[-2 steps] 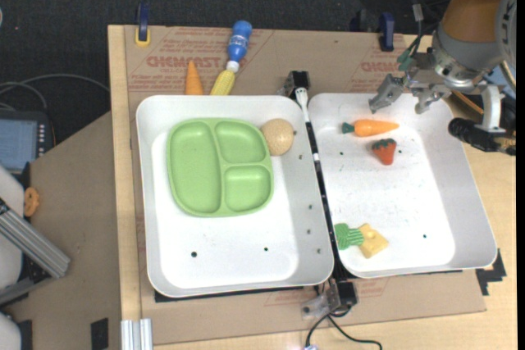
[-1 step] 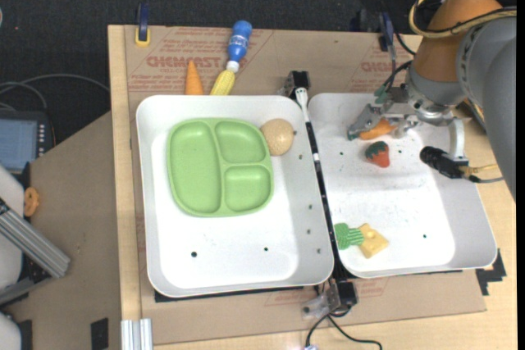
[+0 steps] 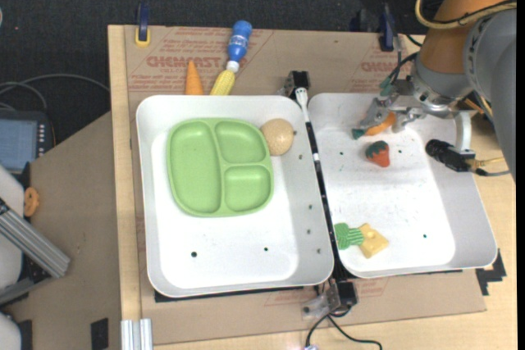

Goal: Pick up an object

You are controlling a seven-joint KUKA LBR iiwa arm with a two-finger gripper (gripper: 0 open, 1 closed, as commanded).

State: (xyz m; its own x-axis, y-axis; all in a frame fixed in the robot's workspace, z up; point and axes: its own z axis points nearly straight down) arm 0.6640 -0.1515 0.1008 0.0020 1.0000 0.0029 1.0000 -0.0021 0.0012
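Observation:
My gripper (image 3: 379,124) hangs over the far left part of the right bin (image 3: 459,242), reaching in from the right. It is shut on a small orange carrot (image 3: 381,127) with a dark green end that pokes out to the left. Just below it a red strawberry toy (image 3: 378,153) with a green top lies on the bin floor. Near the bin's front left corner lies a green and yellow toy (image 3: 361,238).
The left bin (image 3: 230,258) holds a green divided plate (image 3: 220,166) with a beige ball (image 3: 278,135) at its right edge. Behind the bins on the bench lie an orange cone (image 3: 193,79), a yellow piece (image 3: 223,82) and a blue-capped bottle (image 3: 239,41).

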